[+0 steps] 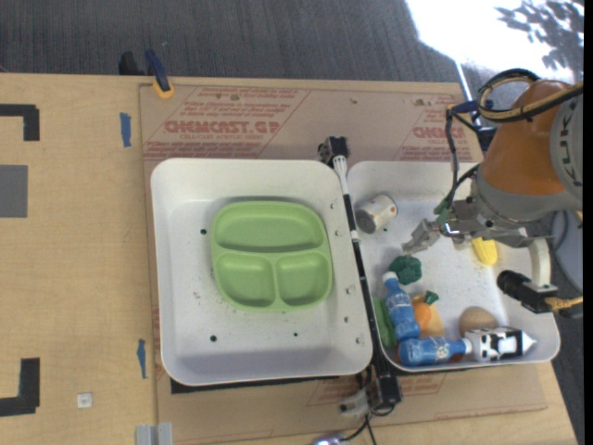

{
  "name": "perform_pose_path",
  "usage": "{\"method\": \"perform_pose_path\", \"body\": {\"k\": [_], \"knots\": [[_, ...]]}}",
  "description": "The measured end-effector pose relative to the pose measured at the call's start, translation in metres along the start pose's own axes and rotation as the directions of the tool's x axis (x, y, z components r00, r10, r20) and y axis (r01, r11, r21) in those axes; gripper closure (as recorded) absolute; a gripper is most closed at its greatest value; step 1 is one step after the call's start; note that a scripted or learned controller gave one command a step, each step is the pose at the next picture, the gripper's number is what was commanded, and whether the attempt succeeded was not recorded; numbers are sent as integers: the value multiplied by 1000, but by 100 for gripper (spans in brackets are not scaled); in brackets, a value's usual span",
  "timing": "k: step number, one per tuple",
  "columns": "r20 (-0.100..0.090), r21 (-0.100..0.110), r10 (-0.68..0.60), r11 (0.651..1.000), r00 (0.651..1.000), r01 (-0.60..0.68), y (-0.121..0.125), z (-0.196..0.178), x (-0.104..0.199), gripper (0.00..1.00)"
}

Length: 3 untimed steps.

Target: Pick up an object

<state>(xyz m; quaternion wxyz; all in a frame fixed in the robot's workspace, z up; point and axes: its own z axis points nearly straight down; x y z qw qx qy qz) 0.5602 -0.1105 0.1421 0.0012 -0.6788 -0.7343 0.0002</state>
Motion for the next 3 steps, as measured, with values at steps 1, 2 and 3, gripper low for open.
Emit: {"method": "perform_pose_path", "body": {"k": [1, 2, 3], "knots": [[2, -4, 141, 990, 990, -141, -79, 55, 20, 0], [4, -9, 143, 990, 990, -143, -78, 44, 19, 100], [0, -2, 250, 968, 968, -250, -74, -66, 85, 100]]}}
